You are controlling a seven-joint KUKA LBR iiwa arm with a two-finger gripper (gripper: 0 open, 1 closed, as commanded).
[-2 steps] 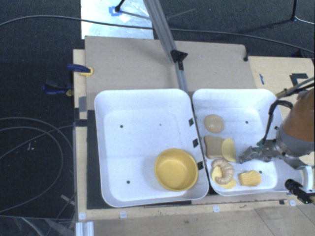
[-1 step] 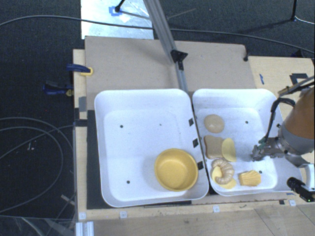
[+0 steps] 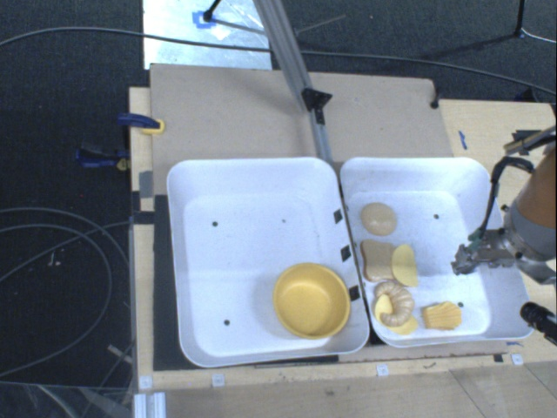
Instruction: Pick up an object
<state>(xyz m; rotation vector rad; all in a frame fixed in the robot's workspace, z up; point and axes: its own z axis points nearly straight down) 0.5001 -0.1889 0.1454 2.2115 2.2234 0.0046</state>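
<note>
end effector (image 3: 461, 263): over right bin's (image 3: 474, 174) right side, grip state unclear | nearest: ridged yellow piece (image 3: 442, 316), toward bin's front edge, apart

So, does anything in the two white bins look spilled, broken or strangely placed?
Nothing stands out. The round yellow bowl sits upright in the left bin; the small food-like pieces lie loosely clustered in the right bin, none spilled outside.

tabletop (image 3: 374, 111): tan board under both bins. left bin (image 3: 196, 233), right bin (image 3: 470, 181): white, shallow, touching side by side. metal pole (image 3: 287, 42): grey, slanting down to a black bracket (image 3: 316, 100). clamps (image 3: 139, 124): blue and yellow, at tabletop's left edge. cables (image 3: 52, 233): looping on dark floor (image 3: 61, 77).
</note>
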